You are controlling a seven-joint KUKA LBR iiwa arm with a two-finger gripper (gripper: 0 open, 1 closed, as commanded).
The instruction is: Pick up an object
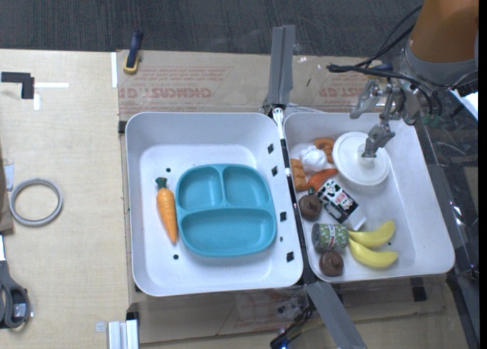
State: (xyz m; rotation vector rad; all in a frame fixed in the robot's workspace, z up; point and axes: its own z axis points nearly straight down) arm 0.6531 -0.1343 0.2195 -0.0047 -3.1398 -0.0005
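Note:
My gripper (375, 142) hangs over the back of the right bin (426, 188), just above a white round dish (358, 165). Nothing shows in its grasp. In front of the dish lie a black-and-white carton (338, 201), two bananas (373, 245), a green can (329, 237) and two brown round pieces (310, 206). A white crumpled item (312, 157) and orange toy foods (301, 178) sit by the bin's left wall. The left bin (144, 150) holds a teal divided plate (226, 209) and a carrot (167, 212).
The bins' shared wall (285, 188) runs between them, with a grey bar (281, 66) behind it. On the wooden bench at left lie a tape ring (34, 201), scissors (11, 306) and a blue-and-yellow tool (135, 51). Cables (380, 55) trail behind the wrist.

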